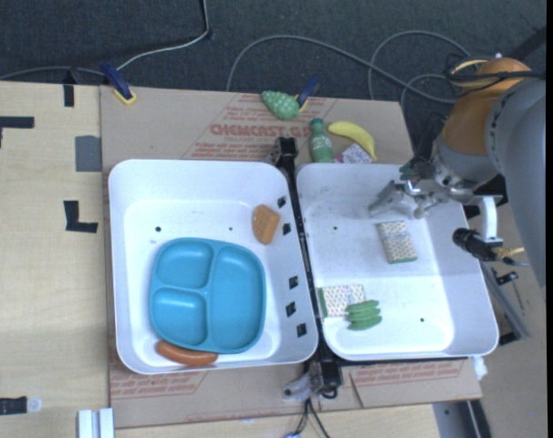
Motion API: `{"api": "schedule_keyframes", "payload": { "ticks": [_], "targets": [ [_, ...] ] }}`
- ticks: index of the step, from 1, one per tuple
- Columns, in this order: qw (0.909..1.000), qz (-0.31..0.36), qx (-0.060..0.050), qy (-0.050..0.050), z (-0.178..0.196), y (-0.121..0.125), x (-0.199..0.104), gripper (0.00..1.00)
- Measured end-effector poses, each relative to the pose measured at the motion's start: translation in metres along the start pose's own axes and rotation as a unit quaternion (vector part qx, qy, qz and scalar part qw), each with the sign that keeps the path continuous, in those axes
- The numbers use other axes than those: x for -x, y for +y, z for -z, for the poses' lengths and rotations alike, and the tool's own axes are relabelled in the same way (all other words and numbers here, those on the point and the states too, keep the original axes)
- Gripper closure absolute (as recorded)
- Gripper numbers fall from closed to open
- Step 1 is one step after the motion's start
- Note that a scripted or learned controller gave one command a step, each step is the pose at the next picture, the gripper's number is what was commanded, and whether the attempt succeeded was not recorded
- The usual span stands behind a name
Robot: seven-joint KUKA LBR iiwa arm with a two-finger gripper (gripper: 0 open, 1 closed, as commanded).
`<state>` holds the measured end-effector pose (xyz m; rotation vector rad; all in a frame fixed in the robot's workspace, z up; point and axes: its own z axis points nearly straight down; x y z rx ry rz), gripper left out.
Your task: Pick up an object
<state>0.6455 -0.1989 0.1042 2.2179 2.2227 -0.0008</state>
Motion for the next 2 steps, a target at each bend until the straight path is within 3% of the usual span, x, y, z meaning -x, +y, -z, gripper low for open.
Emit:
{"api": "schedule_keyframes", "payload": {
  "ticks": [1, 2],
  "targets": [
    [1.0, -0.001, 0.001, 0.0, -0.0173, -0.045, -0.0159, 0.0],
    [1.0, -0.001, 0.002, -0.001, -0.0074, -0.0444, -0.0158, 1.0]
  ]
}}
